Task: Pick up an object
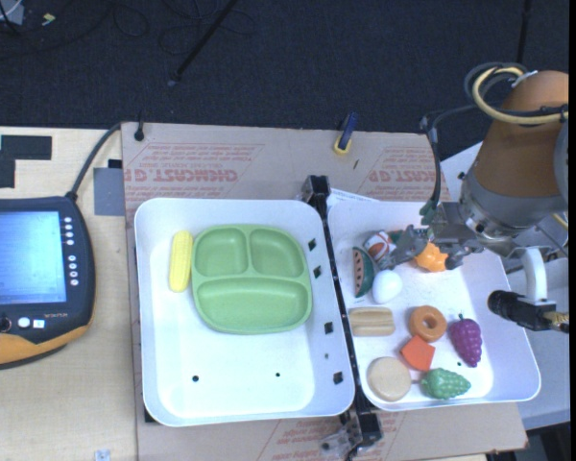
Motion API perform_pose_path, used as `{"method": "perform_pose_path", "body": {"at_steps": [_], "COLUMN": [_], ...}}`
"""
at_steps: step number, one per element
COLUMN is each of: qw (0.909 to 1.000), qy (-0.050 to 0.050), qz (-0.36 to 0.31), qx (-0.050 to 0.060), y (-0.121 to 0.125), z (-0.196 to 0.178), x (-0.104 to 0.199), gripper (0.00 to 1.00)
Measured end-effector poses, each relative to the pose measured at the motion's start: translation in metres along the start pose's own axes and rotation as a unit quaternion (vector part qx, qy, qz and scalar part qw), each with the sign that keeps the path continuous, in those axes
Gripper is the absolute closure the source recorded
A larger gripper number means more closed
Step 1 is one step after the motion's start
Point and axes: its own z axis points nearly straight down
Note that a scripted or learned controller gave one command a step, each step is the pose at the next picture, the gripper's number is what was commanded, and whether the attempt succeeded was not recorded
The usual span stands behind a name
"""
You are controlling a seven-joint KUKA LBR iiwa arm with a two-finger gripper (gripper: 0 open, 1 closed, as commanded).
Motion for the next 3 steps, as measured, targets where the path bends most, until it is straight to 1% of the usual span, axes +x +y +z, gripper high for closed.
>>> {"method": "perform_pose_path", "body": {"at_steps": [1,2,3], "qw": [1.0,1.0,1.0], "qy": [0.0,0.001,0.0], "qz": [0.0,0.0,0.001], "qx": [0.001,0.001,0.0], "y": [0.008,0.015,0.015], "z": [0.062,0.114,0.157], "x": [0.004,0.01,0.011], "gripper": [0.0,0.0,0.0]}}
